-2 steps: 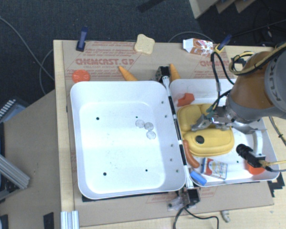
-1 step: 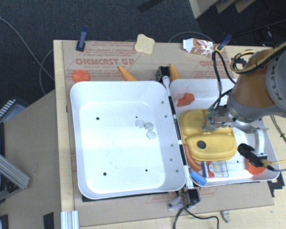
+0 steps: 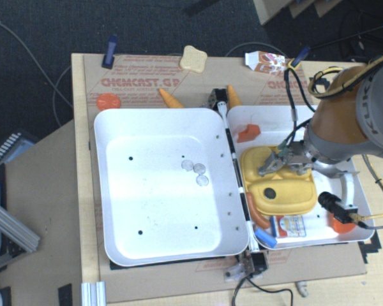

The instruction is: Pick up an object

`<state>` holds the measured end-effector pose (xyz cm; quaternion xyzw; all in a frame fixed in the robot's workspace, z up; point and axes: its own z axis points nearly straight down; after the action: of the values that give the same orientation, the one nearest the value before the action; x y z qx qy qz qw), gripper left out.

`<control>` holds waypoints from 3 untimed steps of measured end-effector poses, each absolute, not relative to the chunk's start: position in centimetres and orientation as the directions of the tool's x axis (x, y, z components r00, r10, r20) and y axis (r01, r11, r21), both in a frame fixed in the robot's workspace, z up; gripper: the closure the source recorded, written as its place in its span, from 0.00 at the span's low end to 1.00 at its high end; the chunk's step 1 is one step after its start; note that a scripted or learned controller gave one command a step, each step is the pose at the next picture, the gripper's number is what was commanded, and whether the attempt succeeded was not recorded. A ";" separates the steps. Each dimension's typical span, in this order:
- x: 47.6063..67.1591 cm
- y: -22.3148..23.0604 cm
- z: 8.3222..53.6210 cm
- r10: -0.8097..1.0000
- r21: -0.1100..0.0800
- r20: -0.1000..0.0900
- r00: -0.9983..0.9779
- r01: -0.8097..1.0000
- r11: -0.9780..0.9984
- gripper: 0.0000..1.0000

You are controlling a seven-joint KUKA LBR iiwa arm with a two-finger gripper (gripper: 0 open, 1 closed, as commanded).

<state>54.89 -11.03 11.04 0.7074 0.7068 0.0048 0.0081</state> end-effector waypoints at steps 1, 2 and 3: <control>53.2 -11.9 9.4 1.000 0.026 -0.002 -0.002 1.000 0.002 0.00; 48.4 -15.3 16.8 1.000 0.002 -0.002 0.002 1.000 -0.002 0.00; 59.1 -12.8 10.6 1.000 0.012 -0.002 -0.002 1.000 0.002 0.00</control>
<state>59.09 -12.81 10.64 0.7065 0.7077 0.0037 0.0049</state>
